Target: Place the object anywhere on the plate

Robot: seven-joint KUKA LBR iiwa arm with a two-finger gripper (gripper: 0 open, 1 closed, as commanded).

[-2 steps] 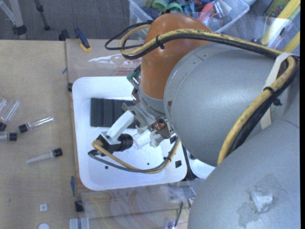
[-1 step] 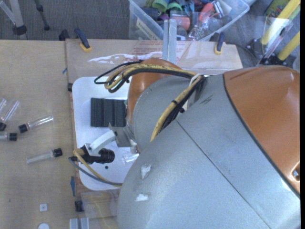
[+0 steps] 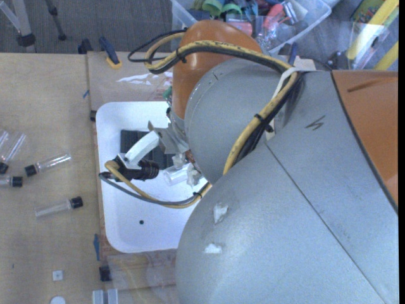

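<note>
The grey arm, with its orange band (image 3: 209,43), covers most of the view and reaches down into the white bin (image 3: 126,233). My gripper (image 3: 180,171) sits low over the middle of this bin, largely hidden beneath the wrist. A flat black thing (image 3: 130,138) lies on the bin floor just left of the gripper, partly hidden by the wrist's fittings. A tiny dark speck (image 3: 141,221) marks the bin floor nearer the front. The arm hides everything to the right of this bin.
Clear tubes with black caps (image 3: 52,163) (image 3: 60,206) lie on the wooden bench left of the bin. A clear tub of coloured items (image 3: 253,5) stands at the back. Small blue clips (image 3: 111,57) sit by the bin's edges.
</note>
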